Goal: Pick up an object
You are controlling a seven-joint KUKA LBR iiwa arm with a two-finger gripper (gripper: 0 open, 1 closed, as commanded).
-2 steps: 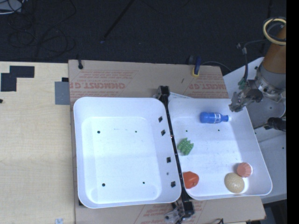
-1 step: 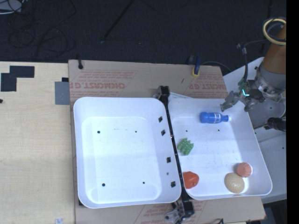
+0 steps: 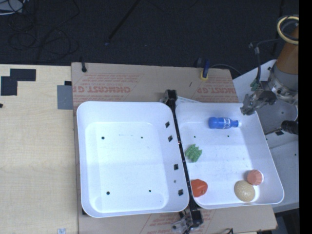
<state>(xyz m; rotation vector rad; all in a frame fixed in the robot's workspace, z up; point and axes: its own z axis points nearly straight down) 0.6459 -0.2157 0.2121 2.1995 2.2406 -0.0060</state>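
Gripper (image 3: 248,106) at right of frame, just past the upper right rim of the right bin (image 3: 273,179); jaw state impossible to tell, nothing visibly between them. In that bin: blue bottle (image 3: 223,123) lying near the top, green object (image 3: 194,153) left of centre, red object (image 3: 199,187) lower left, pink ball (image 3: 254,177) touching cream ball (image 3: 244,190) lower right. Left bin (image 3: 83,130) alongside.

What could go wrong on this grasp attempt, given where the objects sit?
The blue bottle lies on its side, so it may roll away from the gripper. The orange piece sits against the right bin's inner wall, leaving little room. The cream ball and pink ball touch, so one may get nudged.
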